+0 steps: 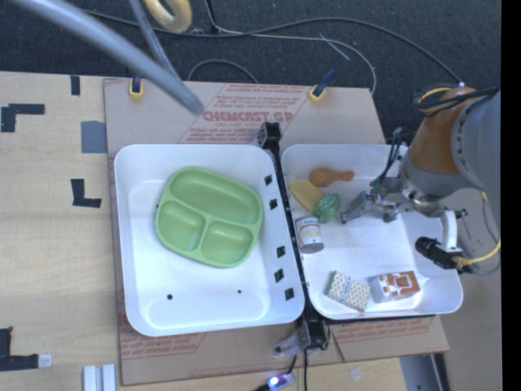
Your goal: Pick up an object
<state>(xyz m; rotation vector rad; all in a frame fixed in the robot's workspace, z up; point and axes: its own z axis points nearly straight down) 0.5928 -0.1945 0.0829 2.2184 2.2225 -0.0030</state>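
In the right bin [423, 304], the gripper [352, 213] hangs beside a green object [327, 208].

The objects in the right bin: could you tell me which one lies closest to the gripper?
The green object, just left of the gripper. The can, yellow piece and two packets along the bin's near edge all lie farther off.

fixed overhead slant over both bins [122, 218]

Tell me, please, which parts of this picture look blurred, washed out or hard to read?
Camera view: the grey bar crossing the top left is soft and out of focus; the white bins are bright, nearly washed out; the gripper is small and dark, its details hard to read.
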